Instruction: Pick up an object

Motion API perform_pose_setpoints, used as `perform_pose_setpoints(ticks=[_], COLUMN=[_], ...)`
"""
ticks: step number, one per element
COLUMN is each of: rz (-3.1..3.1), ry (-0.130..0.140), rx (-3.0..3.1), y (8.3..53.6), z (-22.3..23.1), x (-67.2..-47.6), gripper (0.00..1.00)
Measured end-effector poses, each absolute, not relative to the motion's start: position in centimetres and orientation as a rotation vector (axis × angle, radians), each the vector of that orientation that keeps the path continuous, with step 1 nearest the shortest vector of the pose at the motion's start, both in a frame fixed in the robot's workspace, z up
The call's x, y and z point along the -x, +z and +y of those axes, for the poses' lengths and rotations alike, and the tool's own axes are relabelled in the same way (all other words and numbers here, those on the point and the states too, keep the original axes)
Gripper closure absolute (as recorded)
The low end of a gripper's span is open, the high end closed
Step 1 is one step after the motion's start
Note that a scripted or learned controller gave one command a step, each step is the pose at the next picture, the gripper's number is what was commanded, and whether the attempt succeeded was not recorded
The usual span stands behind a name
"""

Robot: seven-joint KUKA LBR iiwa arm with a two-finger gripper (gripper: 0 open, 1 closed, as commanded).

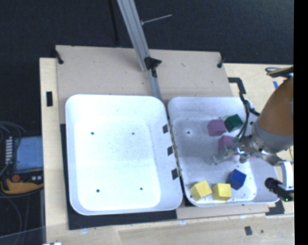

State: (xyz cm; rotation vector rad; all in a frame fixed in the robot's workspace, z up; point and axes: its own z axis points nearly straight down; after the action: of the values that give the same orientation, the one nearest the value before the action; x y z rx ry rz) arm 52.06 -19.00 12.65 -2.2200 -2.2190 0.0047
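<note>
The right bin (194,108) holds several small blocks. A purple block (215,127) and a green block (233,122) lie near its back right. A second purple block (226,141) sits just below them, right beside my gripper (230,154). My gripper is low inside the bin, reaching in from the right under the grey wrist (268,137) and the orange band (280,106). A blue block (237,178) lies in front of the gripper. Two yellow blocks (200,190) (222,191) rest along the front wall. Nothing is visibly held.
The left bin (77,111) stands beside the right one, their walls meeting at a row of dark clips (170,149). A grey metal post (136,27) slants up from behind the bins. Cables and a blue box (28,154) lie off the bench at left.
</note>
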Motion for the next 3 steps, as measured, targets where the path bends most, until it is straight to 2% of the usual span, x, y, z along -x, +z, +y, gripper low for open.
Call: perform_pose_setpoints(ticks=[1, 2, 3], rz=[-2.223, -2.220, -2.222], ry=[0.000, -0.005, -0.003], rx=[2.226, 2.236, 2.230], y=[9.7, 11.0, 15.3], z=[-19.2, -19.3, -19.7], x=[-52.2, -52.3, -52.3], gripper=[0.00, 1.00, 1.00])
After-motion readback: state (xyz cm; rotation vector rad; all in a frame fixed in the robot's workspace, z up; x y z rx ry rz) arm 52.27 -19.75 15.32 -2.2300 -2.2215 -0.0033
